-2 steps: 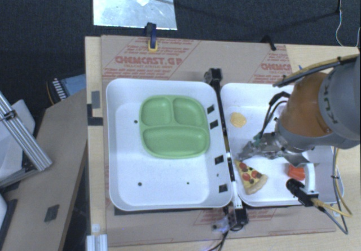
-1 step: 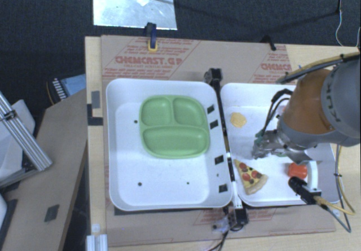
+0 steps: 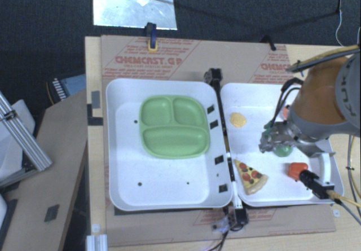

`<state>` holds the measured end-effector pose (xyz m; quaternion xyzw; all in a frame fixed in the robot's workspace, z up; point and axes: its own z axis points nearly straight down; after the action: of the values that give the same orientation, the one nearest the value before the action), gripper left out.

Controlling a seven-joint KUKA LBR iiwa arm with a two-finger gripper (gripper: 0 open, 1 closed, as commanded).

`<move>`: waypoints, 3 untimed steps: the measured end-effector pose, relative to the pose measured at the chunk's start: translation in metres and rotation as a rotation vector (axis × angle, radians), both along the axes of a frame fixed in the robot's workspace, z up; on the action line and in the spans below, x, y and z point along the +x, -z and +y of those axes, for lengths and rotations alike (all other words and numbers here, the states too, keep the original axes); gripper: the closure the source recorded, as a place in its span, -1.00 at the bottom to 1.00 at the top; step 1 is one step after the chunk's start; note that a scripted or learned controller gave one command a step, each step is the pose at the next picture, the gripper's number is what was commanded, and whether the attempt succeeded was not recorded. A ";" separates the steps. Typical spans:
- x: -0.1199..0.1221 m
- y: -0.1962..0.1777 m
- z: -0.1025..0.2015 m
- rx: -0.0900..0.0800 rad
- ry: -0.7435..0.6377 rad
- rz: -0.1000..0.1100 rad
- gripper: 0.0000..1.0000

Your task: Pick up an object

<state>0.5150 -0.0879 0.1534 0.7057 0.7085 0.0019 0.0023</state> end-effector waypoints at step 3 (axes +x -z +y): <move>0.007 -0.054 0.048 0.002 -0.005 0.004 1.00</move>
<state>0.5219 -0.0401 0.2078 0.7038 0.7104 0.0014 0.0001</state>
